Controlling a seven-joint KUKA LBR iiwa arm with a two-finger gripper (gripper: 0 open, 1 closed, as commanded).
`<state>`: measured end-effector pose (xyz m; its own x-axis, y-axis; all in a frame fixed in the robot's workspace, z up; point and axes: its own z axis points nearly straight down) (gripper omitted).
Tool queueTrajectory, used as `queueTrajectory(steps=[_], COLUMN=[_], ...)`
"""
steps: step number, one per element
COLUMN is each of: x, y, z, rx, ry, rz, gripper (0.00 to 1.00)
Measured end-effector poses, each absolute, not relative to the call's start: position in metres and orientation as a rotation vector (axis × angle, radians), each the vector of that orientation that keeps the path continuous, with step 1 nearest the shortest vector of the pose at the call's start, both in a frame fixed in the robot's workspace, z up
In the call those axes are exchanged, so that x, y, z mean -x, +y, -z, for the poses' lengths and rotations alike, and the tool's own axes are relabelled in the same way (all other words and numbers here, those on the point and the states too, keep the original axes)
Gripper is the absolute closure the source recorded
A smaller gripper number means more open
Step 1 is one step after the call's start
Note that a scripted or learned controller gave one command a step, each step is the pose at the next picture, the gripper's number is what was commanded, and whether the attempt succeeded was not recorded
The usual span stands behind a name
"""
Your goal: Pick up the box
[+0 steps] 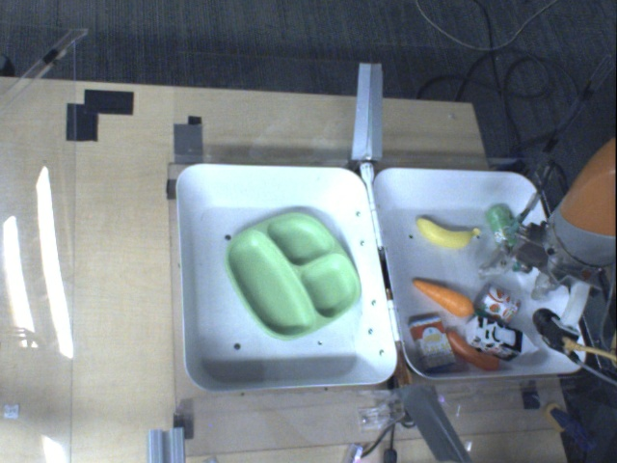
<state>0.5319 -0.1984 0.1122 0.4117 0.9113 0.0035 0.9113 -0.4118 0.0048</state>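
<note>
Closest to the camera, below and to the view's left of the hand point(511, 251): grey metal strut point(431, 434) jutting from the table's point(116, 307) front edge, just under the seam between the two white bins.

Next up from it, the box point(431, 341): small, greyish, with a red-and-orange picture on top. Lies flat on the floor of the right bin point(453, 186), in its near-left corner. Well apart from the hand, toward the camera and to the view's left of it, untouched.

Just beside the box, on the side nearer the hand, a red stick-like thing point(472, 353) lying slantwise. Touching that, a black-and-white packet point(495, 336). Between packet and hand, a small round white-and-orange tub point(498, 304), near the hand on its camera side.

Carrot point(443, 297) to the view's left of the tub, between box and banana point(445, 232). Banana about level with the hand, off to its left. Clear green bottle-like thing point(499, 222) close against the hand on its far side.

Hand itself low over the right part of the right bin, at the end of the arm point(593, 205). Cannot tell how far open the hand is, nor whether it has hold of anything.

Far off to the view's left of the hand, the left bin point(188, 278), with a green three-part tray point(289, 273) in its middle.
</note>
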Motion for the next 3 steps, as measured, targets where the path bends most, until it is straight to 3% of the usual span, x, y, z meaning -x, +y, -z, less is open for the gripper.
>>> queueTrajectory(steps=[1, 2, 3], x=[-0.5345, -0.5345, -0.5371], y=[-0.1973, -0.1974, -0.1964], z=[-0.122, -0.122, -0.132], rx=[-2.63, -2.629, -2.621], ry=[1.712, 1.712, 1.722], rz=[-0.012, -0.012, -0.016], gripper=[1.0, 0.0, 1.0])
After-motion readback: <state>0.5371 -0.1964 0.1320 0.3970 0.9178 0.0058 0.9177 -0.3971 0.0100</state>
